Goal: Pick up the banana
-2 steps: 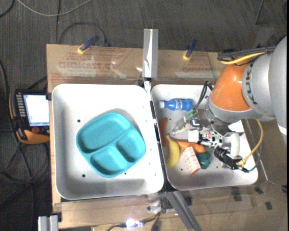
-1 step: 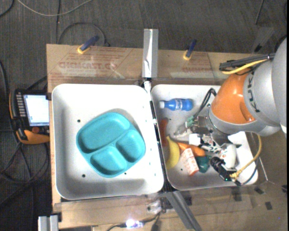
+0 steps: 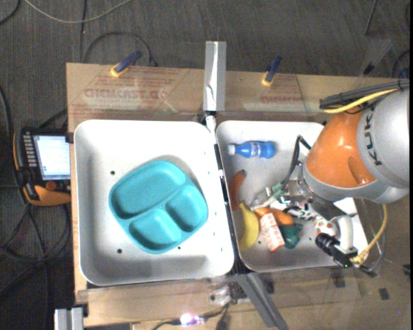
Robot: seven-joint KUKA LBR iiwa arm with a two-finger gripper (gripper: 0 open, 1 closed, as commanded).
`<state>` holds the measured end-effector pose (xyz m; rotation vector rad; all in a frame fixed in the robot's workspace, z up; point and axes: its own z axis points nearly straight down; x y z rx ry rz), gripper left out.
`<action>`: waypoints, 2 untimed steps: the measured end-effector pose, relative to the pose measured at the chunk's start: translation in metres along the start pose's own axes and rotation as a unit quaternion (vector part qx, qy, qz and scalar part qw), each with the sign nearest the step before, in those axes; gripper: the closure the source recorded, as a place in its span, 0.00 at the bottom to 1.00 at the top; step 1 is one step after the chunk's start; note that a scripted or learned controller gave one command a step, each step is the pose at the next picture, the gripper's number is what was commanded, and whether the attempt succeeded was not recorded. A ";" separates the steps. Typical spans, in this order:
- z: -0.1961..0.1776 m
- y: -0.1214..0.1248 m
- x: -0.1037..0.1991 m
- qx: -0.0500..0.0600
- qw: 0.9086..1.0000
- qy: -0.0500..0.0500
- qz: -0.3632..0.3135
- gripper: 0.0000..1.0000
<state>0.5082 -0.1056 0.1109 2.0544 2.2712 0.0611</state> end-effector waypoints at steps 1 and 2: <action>-0.075 -0.013 0.048 0.042 0.999 0.016 -0.009 0.00; -0.076 -0.009 0.094 0.042 0.998 0.017 -0.033 0.00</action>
